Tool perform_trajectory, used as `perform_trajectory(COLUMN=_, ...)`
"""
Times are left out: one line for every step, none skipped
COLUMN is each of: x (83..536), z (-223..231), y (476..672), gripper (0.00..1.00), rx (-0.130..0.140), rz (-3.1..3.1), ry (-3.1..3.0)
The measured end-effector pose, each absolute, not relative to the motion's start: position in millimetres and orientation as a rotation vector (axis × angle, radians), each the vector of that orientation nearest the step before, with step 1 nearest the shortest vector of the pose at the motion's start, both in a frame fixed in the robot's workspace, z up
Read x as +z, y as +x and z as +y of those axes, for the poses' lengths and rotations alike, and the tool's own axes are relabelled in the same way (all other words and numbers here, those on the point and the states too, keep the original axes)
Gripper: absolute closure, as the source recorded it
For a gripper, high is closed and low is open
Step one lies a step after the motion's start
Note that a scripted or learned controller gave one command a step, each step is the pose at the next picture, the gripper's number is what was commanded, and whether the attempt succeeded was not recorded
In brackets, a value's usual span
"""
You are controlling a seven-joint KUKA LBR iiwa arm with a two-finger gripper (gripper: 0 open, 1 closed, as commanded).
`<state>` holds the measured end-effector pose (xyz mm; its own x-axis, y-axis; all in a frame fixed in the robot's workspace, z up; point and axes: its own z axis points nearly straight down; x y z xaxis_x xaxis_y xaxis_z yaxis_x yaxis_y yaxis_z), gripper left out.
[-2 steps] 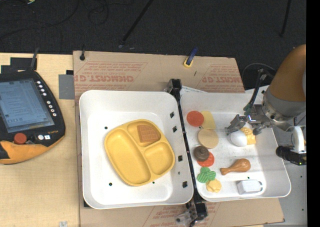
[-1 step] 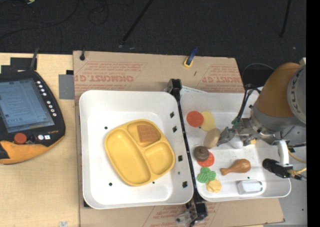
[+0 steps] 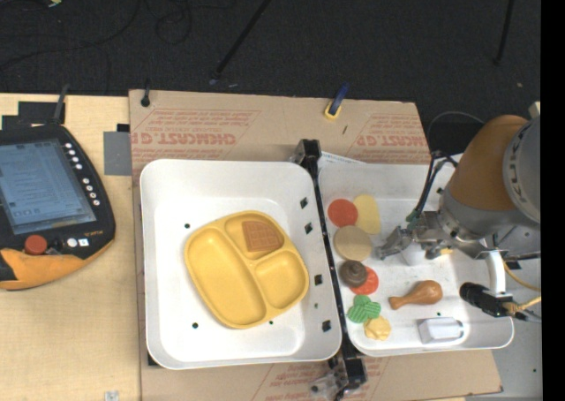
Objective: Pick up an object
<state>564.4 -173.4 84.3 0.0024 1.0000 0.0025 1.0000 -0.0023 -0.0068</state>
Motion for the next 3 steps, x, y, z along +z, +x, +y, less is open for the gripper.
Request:
perform_trajectory(x=92.3, z=-175.6, y=564.8, gripper=1.0, rx=0.006, rz=-2.208, ry=-2.223)
perform_trajectory(x=148.9, z=-169.7, y=564.0, gripper=1.0, rx=0.002, rz=-2.22, ry=-2.219)
perform_trajectory(x=189.8, z=-178.2, y=566.6, gripper=1.0, rx=0.003, rz=-2.219, ry=-2.221)
